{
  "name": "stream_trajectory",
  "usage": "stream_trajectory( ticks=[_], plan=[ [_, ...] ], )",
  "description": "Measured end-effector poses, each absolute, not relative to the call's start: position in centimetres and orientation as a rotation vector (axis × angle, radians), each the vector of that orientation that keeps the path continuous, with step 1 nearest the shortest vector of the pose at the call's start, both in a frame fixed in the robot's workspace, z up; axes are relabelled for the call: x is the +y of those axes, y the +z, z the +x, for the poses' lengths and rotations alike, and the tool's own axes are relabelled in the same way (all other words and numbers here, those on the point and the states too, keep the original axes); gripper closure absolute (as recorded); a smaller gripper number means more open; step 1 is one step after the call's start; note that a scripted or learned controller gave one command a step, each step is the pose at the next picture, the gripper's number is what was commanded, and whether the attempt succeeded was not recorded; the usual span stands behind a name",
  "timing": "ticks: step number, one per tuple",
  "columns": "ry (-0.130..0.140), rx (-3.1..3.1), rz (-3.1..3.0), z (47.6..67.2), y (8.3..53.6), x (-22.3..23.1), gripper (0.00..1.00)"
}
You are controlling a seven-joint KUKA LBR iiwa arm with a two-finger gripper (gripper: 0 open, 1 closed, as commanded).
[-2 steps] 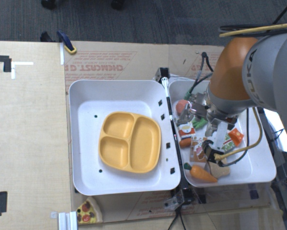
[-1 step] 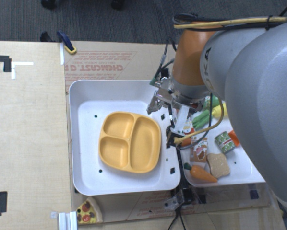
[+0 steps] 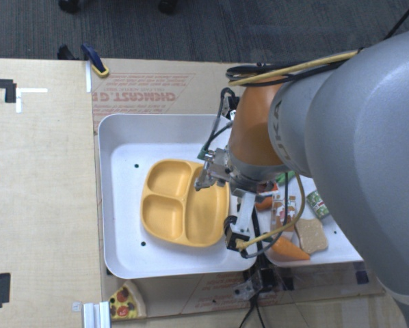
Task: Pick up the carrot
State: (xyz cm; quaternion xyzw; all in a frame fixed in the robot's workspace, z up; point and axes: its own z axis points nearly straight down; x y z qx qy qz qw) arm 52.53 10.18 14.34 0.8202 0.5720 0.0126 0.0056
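Over the white bin (image 3: 113, 183) we've got the big grey arm (image 3: 355, 149) swinging in from the right, orange band (image 3: 256, 132) showing just above the wrist, and the gripper (image 3: 213, 174) hanging at the upper right rim of a yellow divided plate (image 3: 174, 207). Can we see whether that gripper is released or clenched? No, the wrist blocks the view from this angle, so I can't tell, and nothing can be seen gripped in it. The plate sits in the middle of the bin, two small compartments to the left and one long one to the right. Now the carrot (image 3: 290, 251), there it is, an orange wedge lying flat on the bin floor near the lower right corner, apart from the gripper and off the plate. Just beside it, up and to the right, a tan bread slice (image 3: 311, 236) sits close against it, and beyond that a green packet (image 3: 319, 204) peeks out by the arm. A small red-orange piece (image 3: 264, 201) shows under the wrist, too hidden to name. Outside the bin, a toy pizza slice (image 3: 122, 304) rests at the lower left corner on the cardboard sheet (image 3: 143, 91) that lies beneath the bin.
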Motion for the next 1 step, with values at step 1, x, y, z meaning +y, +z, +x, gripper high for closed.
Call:
stream_trajectory(
  ticks=[1],
  plan=[
    [0.012,1.697,2.65,49.87,11.36,11.15,0.0]
  ],
)
